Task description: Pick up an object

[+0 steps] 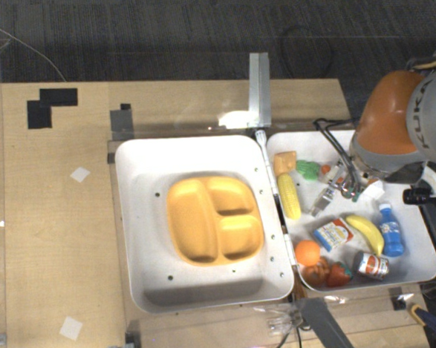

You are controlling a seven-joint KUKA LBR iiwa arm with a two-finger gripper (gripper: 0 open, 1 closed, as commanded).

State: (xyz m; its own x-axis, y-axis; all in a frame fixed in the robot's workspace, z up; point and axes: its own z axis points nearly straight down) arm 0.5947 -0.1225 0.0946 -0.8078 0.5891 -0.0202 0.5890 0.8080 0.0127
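The metal end effector (331, 195) hangs over the right white plastic bin (431, 266); I cannot tell its opening. Toys crowd that bin's near edge: a smooth curved yellow banana (365, 231), a round orange (308, 252), a ribbed corn cob (288, 195). Rounded, slick shapes could slip or jam together.

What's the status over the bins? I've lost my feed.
Hand low in right bin, nothing seen between its fingers. Corn just beside it, banana and blue bottle nearby. Yellow tray in left bin.
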